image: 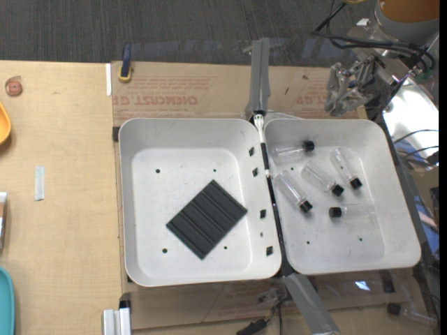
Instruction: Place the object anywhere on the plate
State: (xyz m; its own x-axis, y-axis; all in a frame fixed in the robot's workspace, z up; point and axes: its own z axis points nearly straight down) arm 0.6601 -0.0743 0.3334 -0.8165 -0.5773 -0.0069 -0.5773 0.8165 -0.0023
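A dark grey ribbed square plate [207, 218] lies turned like a diamond in the left white bin [140, 187]. Several clear plastic tubes with black caps lie in the right bin [391, 208]: one at the back [293, 149], one near the divider [292, 191], two in the middle [323, 177] [346, 167], and a faint one with a black cap [336, 212]. My gripper [347, 89] hangs above the back edge of the right bin, beyond the tubes, with nothing visible between its fingers.
Cardboard [181, 93] lies behind the bins with a blue-handled clamp [126, 61] at its left. The wooden bench [56, 187] stretches left, with an orange item [3, 125] at its edge. Cables [349, 5] hang near the arm at top right.
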